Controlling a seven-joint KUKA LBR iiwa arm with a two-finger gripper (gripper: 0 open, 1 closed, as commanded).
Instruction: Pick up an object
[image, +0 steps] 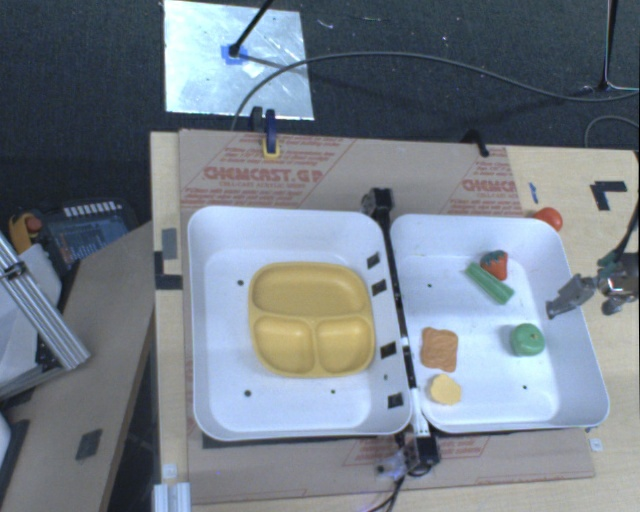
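Note:
The right bin (570, 400) holds a green ball (527, 339), a green stick with a red-orange end (489, 277), an orange-brown flat piece (439, 347) and a small yellow round piece (445, 390). My gripper (566, 297) reaches in from the right edge, over the bin's right rim, a little above and right of the green ball. Nothing shows between its fingers.
The left bin (215, 400) holds a yellow three-compartment tray (310, 317). A small orange-red ball (547, 217) lies on the bench outside the right bin's far corner. Cables run behind the bench.

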